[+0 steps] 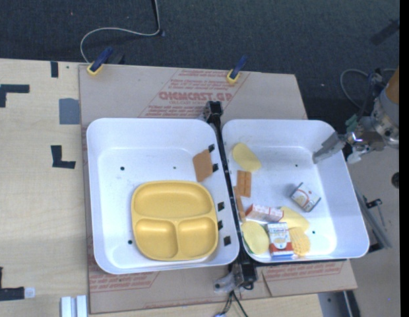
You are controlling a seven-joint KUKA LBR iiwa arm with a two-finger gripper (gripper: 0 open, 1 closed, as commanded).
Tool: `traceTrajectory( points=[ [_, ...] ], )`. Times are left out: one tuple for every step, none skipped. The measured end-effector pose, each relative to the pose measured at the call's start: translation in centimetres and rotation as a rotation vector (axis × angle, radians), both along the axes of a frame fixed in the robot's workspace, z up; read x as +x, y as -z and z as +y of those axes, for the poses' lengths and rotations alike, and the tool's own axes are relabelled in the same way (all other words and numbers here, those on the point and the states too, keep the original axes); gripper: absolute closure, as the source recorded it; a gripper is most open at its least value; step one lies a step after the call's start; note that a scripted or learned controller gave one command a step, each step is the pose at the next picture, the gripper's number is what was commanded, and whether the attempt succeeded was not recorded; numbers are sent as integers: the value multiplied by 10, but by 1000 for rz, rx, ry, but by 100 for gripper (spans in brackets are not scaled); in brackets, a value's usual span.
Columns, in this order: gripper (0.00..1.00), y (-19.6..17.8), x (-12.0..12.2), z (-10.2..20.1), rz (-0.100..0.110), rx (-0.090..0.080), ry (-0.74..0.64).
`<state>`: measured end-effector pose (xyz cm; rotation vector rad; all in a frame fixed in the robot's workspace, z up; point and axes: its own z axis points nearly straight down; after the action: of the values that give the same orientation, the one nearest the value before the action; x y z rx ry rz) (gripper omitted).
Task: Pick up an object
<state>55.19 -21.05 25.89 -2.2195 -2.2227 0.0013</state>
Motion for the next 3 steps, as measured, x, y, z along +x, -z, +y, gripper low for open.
traceTrajectory(
  points=[
    [0,150,51,1,2,0,-3],
    [0,174,-8,26,-5,-3,1],
    [0,171,-63,33,-11,-5,1]
  ],
)
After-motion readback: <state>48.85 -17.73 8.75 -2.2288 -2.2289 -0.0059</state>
